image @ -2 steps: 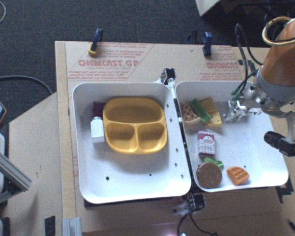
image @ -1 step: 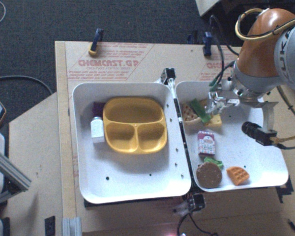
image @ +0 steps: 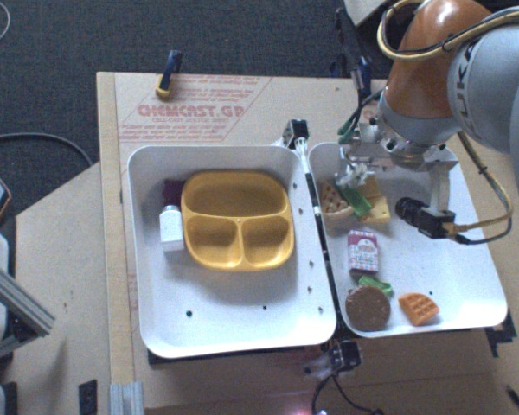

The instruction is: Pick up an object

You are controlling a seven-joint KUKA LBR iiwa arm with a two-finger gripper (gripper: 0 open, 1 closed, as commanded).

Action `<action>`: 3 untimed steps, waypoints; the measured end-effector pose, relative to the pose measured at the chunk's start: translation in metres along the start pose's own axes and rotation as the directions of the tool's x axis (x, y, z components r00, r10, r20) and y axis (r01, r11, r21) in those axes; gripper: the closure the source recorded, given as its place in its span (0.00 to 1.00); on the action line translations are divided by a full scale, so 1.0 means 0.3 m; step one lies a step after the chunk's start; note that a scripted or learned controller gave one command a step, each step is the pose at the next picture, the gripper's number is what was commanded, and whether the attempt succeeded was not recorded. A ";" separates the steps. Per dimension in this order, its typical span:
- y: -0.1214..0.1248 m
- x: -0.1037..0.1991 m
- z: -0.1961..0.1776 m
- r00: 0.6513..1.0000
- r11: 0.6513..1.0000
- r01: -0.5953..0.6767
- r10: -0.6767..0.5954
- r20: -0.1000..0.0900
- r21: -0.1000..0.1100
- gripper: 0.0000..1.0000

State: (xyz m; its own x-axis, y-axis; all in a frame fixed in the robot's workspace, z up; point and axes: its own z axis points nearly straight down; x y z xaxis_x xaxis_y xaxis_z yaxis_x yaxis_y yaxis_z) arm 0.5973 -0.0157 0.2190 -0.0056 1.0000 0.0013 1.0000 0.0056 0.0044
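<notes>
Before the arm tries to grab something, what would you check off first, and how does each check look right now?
1. Gripper is over the right bin, where the small things lie: ok.
2. A target sits right under it: ok, a green piece on a yellow slab beside a waffle.
3. Target stands apart from its neighbours: not ok, those three crowd together.
4. Something already between the fingers: cannot tell.
5. Easier, free-lying picks exist: ok, the red carton, brown patty and orange piece.
6. Yellow tray in the left bin is out of the way: ok.
</notes>
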 end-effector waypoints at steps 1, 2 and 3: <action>0.097 0.108 -0.013 1.000 1.000 -0.001 0.001 0.001 -0.001 1.00; 0.185 0.152 -0.002 1.000 1.000 -0.003 0.003 0.001 0.000 1.00; 0.164 0.163 0.006 1.000 1.000 -0.005 0.005 0.002 0.007 1.00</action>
